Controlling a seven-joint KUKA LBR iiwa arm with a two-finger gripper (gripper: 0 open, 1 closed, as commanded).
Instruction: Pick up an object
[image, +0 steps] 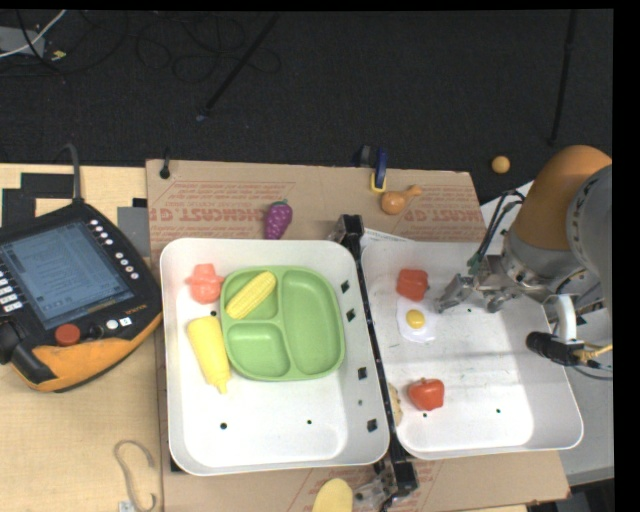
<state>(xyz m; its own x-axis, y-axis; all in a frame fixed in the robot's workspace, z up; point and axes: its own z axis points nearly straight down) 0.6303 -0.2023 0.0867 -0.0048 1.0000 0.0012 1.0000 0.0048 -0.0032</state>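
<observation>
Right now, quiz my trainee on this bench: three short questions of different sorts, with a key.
1. True or false: the corn cob lies in the green divided plate.
2. Which item lies nearest the gripper? A) yellow bottle B) fried egg C) purple grapes
3. Fill in: the left bin holds a pink item beside the plate's ____ edge.

Key: 1 true. 2 B. 3 left.
</observation>
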